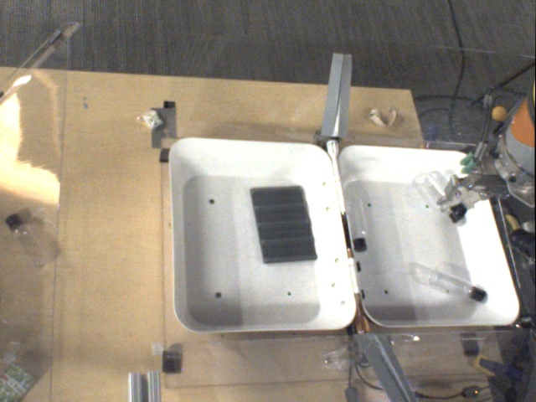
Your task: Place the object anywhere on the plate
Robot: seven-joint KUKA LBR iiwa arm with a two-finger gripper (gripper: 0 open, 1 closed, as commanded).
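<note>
A dark grey ridged plate [285,224] lies flat in the middle of the left bin [188,224]. In the right bin [394,308] a clear plastic tube with a black cap [448,281] lies near the front right corner. A second clear tube [434,188] sits at the back right, its black cap [457,214] just below the gripper [466,184]. The gripper hangs over the right bin's far right side, right at this tube; whether it holds the tube I cannot make out. The arm's orange band [524,126] shows at the right edge.
A small black piece [359,244] lies by the right bin's left wall. A grey post [337,99] rises behind the seam between the bins. On the bench at far left lies a clear bottle [29,234].
</note>
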